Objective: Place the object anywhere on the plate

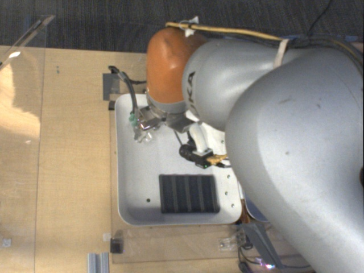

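Camera view: black ribbed block lies apart from end effector.

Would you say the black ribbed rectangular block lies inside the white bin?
Inside: the black ribbed rectangular block rests flat in the white bin, within its rim.

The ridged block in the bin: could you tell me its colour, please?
Black block, best in the camera view.

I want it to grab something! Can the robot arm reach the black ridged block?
Probably yes. The end effector hovers over the same white bin as the black ridged block, with bare floor between them.
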`<state>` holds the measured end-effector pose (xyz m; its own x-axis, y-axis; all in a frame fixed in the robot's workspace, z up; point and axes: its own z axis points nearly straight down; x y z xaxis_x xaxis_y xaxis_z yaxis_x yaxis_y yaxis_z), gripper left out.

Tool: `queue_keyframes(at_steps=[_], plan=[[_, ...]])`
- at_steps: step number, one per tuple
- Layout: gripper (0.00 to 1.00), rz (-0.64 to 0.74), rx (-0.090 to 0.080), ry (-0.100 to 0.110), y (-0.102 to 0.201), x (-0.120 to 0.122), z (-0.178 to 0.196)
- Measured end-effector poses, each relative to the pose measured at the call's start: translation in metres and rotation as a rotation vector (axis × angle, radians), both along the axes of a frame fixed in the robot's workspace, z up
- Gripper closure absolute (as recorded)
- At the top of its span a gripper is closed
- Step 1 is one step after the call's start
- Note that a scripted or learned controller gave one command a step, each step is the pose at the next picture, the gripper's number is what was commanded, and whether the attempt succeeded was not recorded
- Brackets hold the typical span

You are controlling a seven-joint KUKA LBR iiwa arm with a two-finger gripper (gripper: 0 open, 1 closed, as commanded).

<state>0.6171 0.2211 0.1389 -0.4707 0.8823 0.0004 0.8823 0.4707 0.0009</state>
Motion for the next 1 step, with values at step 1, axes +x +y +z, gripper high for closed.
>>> queue_keyframes(at_steps=[1], plan=[[1.00, 0.175, 0.001, -0.008, 0.0004, 0.0527, 0.0606]])
